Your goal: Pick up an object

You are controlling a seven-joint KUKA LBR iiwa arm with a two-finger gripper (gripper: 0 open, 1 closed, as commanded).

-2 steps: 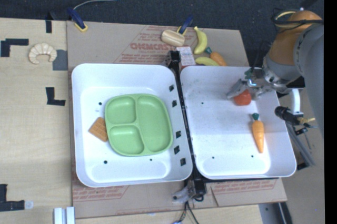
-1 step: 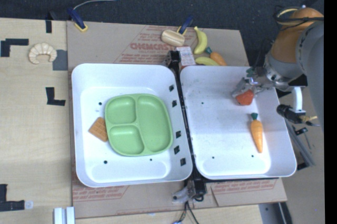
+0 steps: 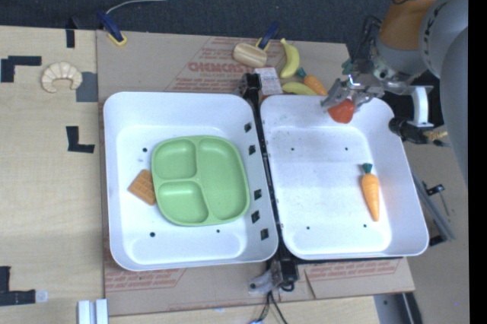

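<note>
My gripper [image 3: 344, 97] hangs over the far edge of the right bin [image 3: 319, 163], its grey arm coming in from the right. A small round red object [image 3: 342, 112] sits between its fingertips, so the gripper is shut on it. An orange toy carrot [image 3: 370, 195] with a green top lies on the right bin's floor near its right wall. In the left bin [image 3: 125, 125] rests a green divided plate [image 3: 201, 179], with a tan cracker [image 3: 142, 186] tucked at its left edge.
Behind the bins on the cardboard lie a bread roll [image 3: 249, 53], two yellow bananas [image 3: 290, 58], a small orange piece [image 3: 313, 84] and a small box [image 3: 267, 79]. A croissant [image 3: 61, 77] sits far left. Blue clamps [image 3: 112, 30] hold the cardboard's back edge.
</note>
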